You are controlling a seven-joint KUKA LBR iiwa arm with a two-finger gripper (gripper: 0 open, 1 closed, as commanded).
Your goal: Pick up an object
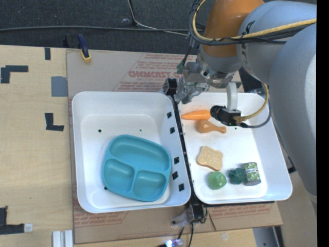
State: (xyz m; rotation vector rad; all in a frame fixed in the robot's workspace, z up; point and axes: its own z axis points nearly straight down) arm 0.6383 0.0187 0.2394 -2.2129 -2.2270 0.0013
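Note:
The right bin [275, 153] holds several toy foods. An orange carrot [195, 115] lies near its back left corner, with a tan drumstick [211, 127] just in front of it. Further forward lie a bread slice [209, 158], a green apple [217, 180], a dark green broccoli [237, 175] and a small green can [251, 173]. My gripper [185, 90] hangs over the back left corner of the right bin, close to the divider and just behind the carrot. Nothing is seen held in it.
The left bin [85, 138] holds a blue sectioned plate [136, 167]. The divider between the bins [180, 148] carries black clips. The big grey arm covers the right bin's back right part. Both bins stand on cardboard [139, 71] on a wooden bench.

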